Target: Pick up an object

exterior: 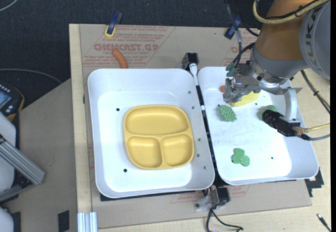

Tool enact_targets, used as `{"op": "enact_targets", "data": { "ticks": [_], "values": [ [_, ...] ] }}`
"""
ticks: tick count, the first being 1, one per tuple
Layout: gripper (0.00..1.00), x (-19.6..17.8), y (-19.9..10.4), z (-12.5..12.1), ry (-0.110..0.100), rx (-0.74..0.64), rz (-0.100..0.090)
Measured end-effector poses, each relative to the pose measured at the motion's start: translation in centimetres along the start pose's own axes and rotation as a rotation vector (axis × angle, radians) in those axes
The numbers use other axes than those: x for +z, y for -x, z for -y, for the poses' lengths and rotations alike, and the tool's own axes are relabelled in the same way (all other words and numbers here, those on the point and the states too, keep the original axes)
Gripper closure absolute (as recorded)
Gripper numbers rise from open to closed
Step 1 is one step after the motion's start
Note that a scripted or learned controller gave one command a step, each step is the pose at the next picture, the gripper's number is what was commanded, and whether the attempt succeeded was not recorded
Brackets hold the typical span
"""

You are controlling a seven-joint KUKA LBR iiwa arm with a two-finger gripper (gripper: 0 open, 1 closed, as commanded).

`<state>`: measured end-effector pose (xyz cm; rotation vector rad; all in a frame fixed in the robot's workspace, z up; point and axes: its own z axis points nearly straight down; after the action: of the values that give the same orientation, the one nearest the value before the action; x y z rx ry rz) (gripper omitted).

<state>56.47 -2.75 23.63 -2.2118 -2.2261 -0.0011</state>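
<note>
Gripper [237, 91]: low over yellow piece [247, 99], far part of right bin [302, 165]; opening cannot be told.
Advice: centre squarely before closing, avoiding green ball [228, 113].

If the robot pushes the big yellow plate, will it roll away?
Probably not. The yellow divided plate lies flat in the left bin, so it would likely slide. It looks like stiff, light plastic, and its smooth surface may be slippery.

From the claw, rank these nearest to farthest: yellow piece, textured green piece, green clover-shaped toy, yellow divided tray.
1. Yellow piece, right under the claw.
2. Textured green piece, just in front, right bin.
3. Green clover-shaped toy, right bin's near side.
4. Yellow divided tray, left bin.
</note>
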Motion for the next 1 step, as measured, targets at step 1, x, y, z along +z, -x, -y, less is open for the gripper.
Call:
{"op": "enact_targets", "data": {
  "ticks": [1],
  "values": [
    [1.0,0.25,-5.44,0.19,-0.001,0.0,0.0]
  ]
}}
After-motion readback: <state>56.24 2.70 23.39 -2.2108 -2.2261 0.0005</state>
